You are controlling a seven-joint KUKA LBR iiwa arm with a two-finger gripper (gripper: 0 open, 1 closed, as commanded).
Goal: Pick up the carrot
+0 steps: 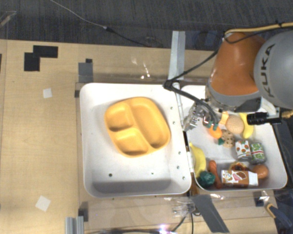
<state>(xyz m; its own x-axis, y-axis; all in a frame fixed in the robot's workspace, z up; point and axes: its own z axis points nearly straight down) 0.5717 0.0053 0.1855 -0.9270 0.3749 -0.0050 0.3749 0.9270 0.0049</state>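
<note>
The carrot (pixel 217 128), small and orange with a green tip, lies in the upper left part of the right bin (pixel 280 178). My gripper (pixel 197 117) hangs just to its left, low over the bin's left wall, and looks close to the carrot or touching it. The grey and orange arm (pixel 244 67) covers the bin's far end. Nothing shows as lifted.
Crowded near the carrot are a tan bun (pixel 235 125), a yellow piece (pixel 248 128), a cookie (pixel 228 140), a can (pixel 250 150), a sauce bottle (pixel 239 178), a banana (pixel 199 158) and a green piece (pixel 206 179). In the left bin (pixel 95 179) sits a yellow divided plate (pixel 136 126).
</note>
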